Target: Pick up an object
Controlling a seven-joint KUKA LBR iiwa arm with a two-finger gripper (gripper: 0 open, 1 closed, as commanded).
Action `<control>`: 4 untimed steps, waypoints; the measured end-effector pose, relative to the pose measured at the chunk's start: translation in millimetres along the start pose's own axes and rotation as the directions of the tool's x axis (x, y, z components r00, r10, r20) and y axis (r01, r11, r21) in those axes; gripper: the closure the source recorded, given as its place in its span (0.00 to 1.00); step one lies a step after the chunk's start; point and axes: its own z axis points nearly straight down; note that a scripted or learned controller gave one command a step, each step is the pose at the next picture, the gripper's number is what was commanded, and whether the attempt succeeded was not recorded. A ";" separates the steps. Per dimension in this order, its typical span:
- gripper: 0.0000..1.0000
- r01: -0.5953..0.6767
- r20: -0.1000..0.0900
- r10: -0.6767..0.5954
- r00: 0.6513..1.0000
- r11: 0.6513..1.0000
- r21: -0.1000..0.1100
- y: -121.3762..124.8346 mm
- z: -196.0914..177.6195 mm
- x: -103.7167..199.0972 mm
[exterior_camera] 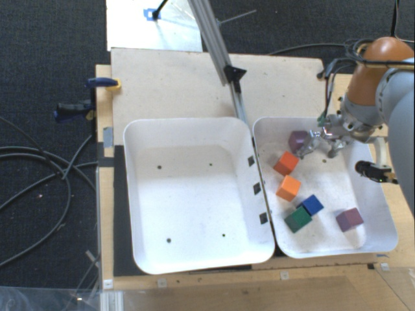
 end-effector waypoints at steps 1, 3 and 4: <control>0.00 0.003 0.020 -0.002 1.000 0.998 -0.056 -21.7 0.5 85.2; 0.00 0.005 0.010 -0.005 1.000 0.998 -0.057 -8.6 -8.5 85.1; 1.00 0.007 0.011 -0.006 1.000 0.998 -0.064 -9.1 -20.7 86.3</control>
